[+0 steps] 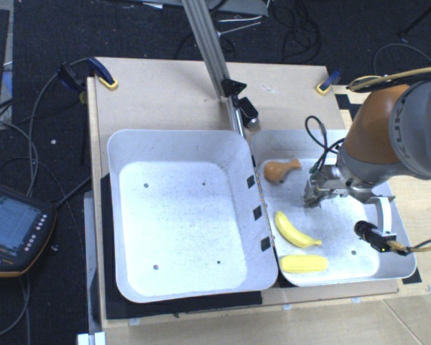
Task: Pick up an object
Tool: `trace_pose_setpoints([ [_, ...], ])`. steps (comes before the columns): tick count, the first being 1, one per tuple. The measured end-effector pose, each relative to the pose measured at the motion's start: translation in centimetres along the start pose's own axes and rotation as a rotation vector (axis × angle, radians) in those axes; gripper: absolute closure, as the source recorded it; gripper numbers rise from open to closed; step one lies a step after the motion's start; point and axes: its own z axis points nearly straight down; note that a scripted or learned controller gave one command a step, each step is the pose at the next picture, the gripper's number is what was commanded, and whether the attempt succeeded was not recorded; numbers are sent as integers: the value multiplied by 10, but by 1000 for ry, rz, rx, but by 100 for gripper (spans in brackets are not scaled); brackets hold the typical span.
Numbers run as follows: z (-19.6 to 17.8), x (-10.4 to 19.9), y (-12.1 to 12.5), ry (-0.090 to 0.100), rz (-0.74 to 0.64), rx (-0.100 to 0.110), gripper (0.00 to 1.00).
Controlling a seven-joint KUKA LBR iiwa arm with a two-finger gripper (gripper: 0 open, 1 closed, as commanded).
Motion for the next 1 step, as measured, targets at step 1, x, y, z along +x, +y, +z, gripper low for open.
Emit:
trace_pose_setpoints([
  [1, -61, 3, -4, -1, -1, -5, 100],
])
